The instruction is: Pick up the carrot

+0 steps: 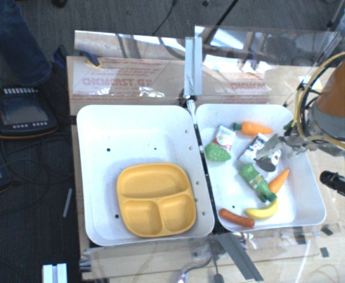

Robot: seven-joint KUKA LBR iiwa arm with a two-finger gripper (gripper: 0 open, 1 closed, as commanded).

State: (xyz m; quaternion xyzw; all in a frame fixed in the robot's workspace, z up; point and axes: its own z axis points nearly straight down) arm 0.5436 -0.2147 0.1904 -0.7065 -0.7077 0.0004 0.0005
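Count two orange tapered carrots (pixel 256 128) (pixel 279 180) in your right-hand shallow white bin (pixel 314 208). Two-finger gripper (pixel 270 152) hovers between them. Finger state: you cannot tell.

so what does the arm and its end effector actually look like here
The arm comes in from the right as a thick grey body with an orange band above the wrist. Yellow and black cables loop around it in wide arcs. The end effector is a slim dark grey and silver metal piece reaching over the right bin, with black fittings at its base.
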